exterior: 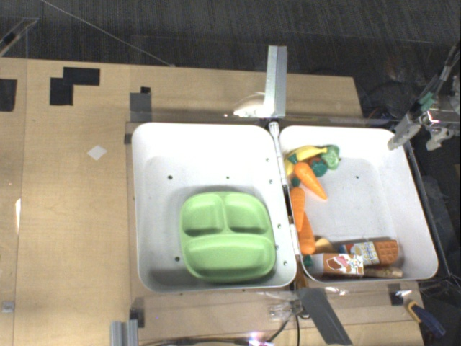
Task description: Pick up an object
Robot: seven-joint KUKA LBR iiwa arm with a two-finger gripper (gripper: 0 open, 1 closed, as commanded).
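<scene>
Objects for picking: we find them all in the right bin [374, 193], crowded along its left wall and near edge
Upper cluster: a yellow banana [304, 153] and a green piece [330, 157] lie at the bin's far left corner, with an orange carrot [310, 179] touching them just below
Left wall: a second, longer carrot [300, 218] runs along the divider toward the near edge
Near edge: a brown bottle [353, 264] with a printed label lies on its side, with a brown waffle-like piece [386, 249] just beside it
Pincer: we see the pincer [429, 125] at the bin's far right corner, over the rim and well apart from every object; we cannot tell whether it is released or clenched, and nothing shows in it
Left bin: the left bin [166, 157] holds a green divided tray [227, 235], sitting flat toward the near side
Surface: both bins rest side by side on a pale wooden surface [65, 193]
</scene>
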